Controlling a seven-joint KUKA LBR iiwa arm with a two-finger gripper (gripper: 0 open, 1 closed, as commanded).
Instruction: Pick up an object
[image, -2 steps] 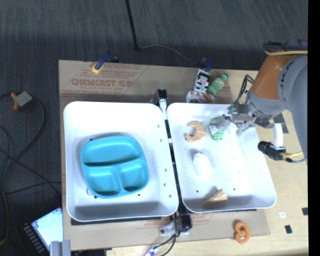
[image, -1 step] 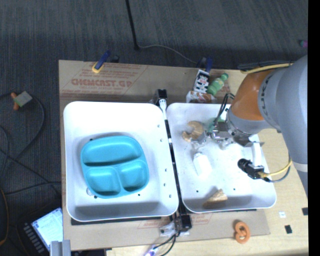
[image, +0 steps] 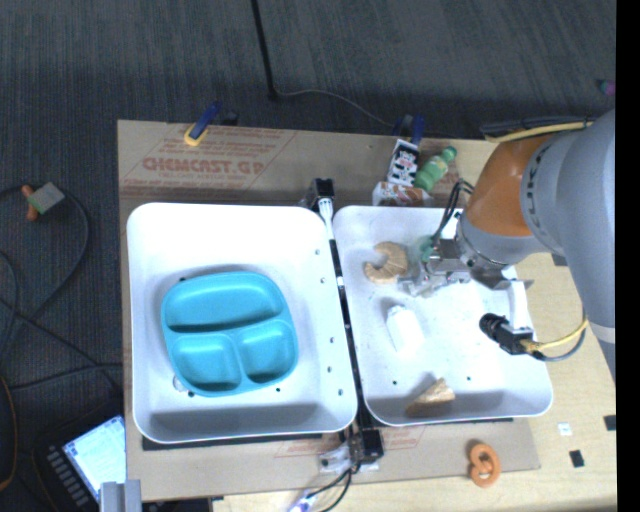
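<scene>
Over right bin (image: 520, 400), arm (image: 560, 190) low.

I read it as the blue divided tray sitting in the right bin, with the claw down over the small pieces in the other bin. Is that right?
Not quite. The camera view shows the blue divided tray in the left bin, not the right. The claw is down in the right bin, over the small pieces there, near the tan curved piece.
</scene>
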